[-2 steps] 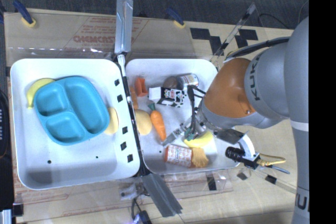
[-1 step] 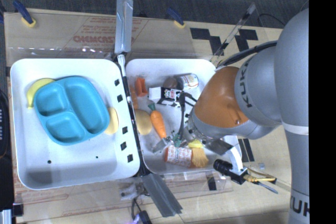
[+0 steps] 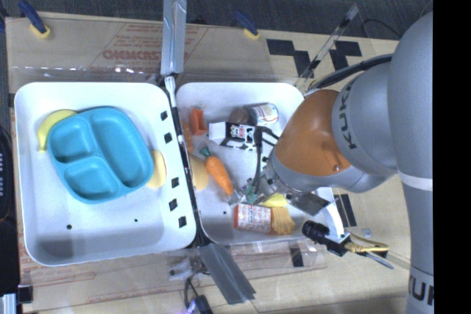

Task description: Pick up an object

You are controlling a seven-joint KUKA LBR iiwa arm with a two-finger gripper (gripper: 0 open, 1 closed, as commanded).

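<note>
Claw [image 3: 254, 191] low in right bin [image 3: 221, 232], lower centre of frame; arm [image 3: 346, 143] covers it, finger state cannot be told. Orange carrot [image 3: 218, 174] just left of claw. Labelled bottle [image 3: 254, 217] just below. Dark carton [image 3: 239, 132] above. Left bin [image 3: 29, 232] carries blue divided tray [image 3: 99, 151].

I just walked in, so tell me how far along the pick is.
Done: the arm is down over the right bin, its tool end near the carrot and bottle. In hand: nothing visibly gripped; the jaws are hidden. Left: grasping and lifting something. The blue tray lies in the left bin.
</note>
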